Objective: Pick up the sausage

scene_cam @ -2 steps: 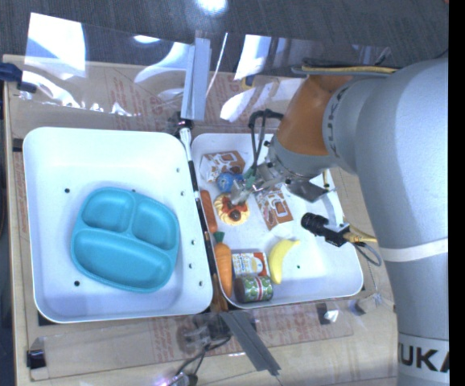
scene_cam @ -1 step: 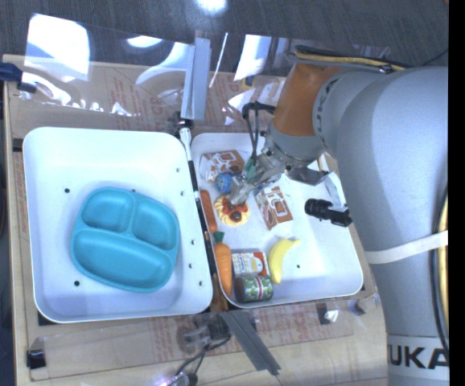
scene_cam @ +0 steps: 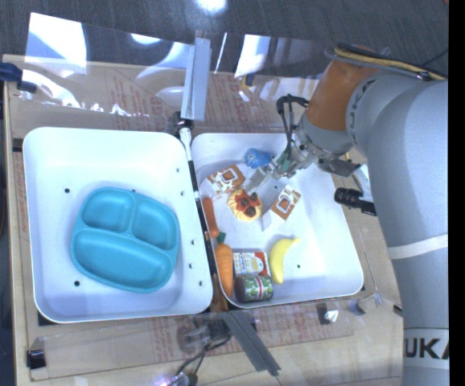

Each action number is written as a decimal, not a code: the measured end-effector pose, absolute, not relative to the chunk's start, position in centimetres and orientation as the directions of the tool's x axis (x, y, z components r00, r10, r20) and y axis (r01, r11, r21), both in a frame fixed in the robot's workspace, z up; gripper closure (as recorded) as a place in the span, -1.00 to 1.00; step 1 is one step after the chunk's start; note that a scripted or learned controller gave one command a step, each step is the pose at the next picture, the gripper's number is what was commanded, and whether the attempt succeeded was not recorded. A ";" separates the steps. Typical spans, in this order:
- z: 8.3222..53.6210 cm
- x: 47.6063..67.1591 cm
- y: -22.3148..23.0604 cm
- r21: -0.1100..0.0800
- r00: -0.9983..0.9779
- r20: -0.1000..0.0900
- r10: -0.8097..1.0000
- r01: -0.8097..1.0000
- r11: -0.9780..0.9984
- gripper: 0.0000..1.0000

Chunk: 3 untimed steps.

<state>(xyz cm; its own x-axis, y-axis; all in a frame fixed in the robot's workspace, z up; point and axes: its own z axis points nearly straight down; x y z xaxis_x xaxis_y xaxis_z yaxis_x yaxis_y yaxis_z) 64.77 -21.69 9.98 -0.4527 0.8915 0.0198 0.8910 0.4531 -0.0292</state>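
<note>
The clearest writing is on the arm (scene_cam: 401, 175): large dark letters at its lower part read "UKA", with the start of the word cut off. The brown bench (scene_cam: 297, 336) carries faint red printing along its edges, too small and washed out to read. The can (scene_cam: 253, 277), lying on its side at the front of the right bin (scene_cam: 337, 256), has a red, white and green label whose words cannot be made out. The sausage (scene_cam: 208, 215) is a slim, reddish-brown, smooth stick. It lies lengthwise against the left wall of the right bin, just beside the divide between the two bins, with the green top of the carrot (scene_cam: 224, 268) just in front of it. It lies apart from the gripper (scene_cam: 258, 186), which hangs over the middle of the same bin, slanting down from the orange-banded wrist toward a yellow-orange toy food with dark spots (scene_cam: 244, 205). Whether the pincer is spread or pressed together cannot be told at this angle, and nothing is seen pinched in it. Around it lie two square waffle-like pieces, one (scene_cam: 226, 179) to its left and one (scene_cam: 287, 204) to its right, and a small blue item (scene_cam: 257, 158) behind. A banana (scene_cam: 282, 257) lies near the can. The left bin (scene_cam: 47, 159) holds a blue divided plate (scene_cam: 124, 240).
</note>
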 end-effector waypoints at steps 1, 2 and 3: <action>9.8 59.5 -20.8 0.007 -0.569 -0.005 0.823 0.823 0.569 -1.00; 9.4 63.8 -16.5 -0.021 -0.661 0.014 0.750 0.750 0.661 -1.00; 10.4 64.1 -16.2 -0.012 -0.666 0.004 0.746 0.746 0.666 1.00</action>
